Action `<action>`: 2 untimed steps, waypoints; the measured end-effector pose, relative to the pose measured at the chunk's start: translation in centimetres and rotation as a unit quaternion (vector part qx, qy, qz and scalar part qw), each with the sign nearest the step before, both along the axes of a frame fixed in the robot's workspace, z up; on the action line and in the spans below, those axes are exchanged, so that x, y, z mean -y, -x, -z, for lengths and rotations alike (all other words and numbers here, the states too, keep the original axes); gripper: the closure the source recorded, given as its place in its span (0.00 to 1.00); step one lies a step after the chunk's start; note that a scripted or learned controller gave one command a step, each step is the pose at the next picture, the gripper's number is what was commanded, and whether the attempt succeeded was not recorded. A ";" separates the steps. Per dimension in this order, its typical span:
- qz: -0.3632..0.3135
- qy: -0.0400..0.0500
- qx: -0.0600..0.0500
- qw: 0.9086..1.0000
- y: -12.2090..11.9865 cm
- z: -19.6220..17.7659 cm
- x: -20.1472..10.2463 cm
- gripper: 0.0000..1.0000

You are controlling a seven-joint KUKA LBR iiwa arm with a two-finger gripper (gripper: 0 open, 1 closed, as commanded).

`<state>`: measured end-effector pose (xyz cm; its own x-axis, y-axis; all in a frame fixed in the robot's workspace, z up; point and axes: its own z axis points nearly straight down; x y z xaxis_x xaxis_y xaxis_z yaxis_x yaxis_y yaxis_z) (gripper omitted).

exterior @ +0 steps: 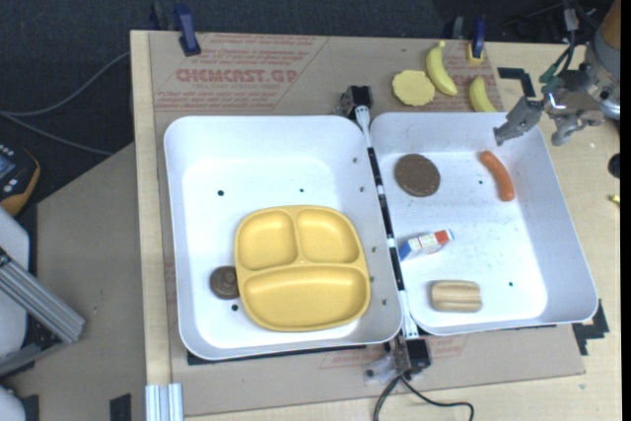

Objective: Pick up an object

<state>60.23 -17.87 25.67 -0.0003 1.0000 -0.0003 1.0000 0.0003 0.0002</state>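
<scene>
Your tabletop (pixel 246 74) held two bins. Your pincer (pixel 544 118) hung spread apart over the rim, so it could bump or miss the sausage (pixel 498 175).

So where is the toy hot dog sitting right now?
The hot dog lies in the right bin, near its far right corner, right of the brown patty.
</scene>
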 end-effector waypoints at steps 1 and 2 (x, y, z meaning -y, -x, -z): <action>0.001 -0.002 -0.007 1.000 -0.2 14.2 1.8 0.00; -0.002 -0.004 -0.001 1.000 -5.4 17.3 3.4 0.00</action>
